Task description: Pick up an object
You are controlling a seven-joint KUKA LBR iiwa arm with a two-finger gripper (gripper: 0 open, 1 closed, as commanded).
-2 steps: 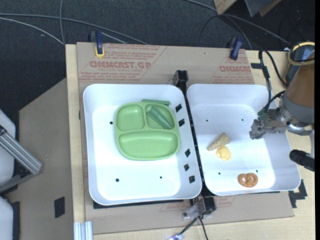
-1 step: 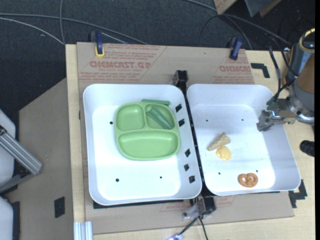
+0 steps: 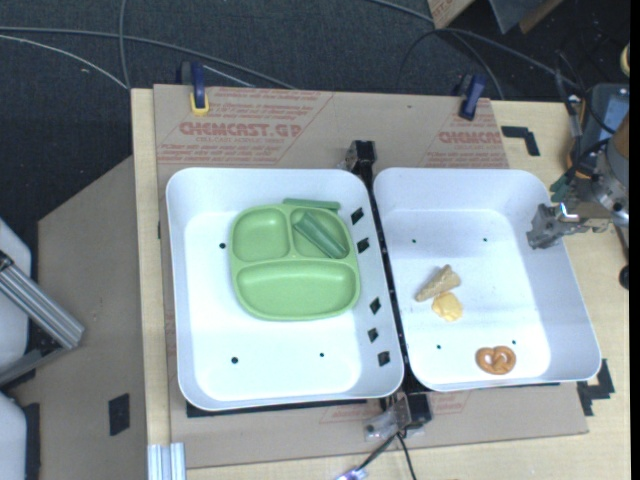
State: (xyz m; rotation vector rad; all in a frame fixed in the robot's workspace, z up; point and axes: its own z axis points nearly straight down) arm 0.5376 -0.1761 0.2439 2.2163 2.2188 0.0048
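The right bin (image 3: 560,298) holds three small items: a tan wedge-shaped piece (image 3: 437,282), a yellow lump (image 3: 448,308) just below it, and a brown pretzel (image 3: 496,359) near the front. My gripper (image 3: 548,230) hangs at the right bin's right rim, well to the right of those items, with the arm reaching in from the right edge. In the left bin (image 3: 200,348) lies a green divided plate (image 3: 290,268) with a darker green object (image 3: 320,233) in its upper right compartment.
Black clips (image 3: 362,154) join the two bins along the middle seam. Blue clamps (image 3: 199,83) (image 3: 470,95) hold a cardboard sheet (image 3: 240,123) at the bench's back edge. Cables run over the dark floor behind.
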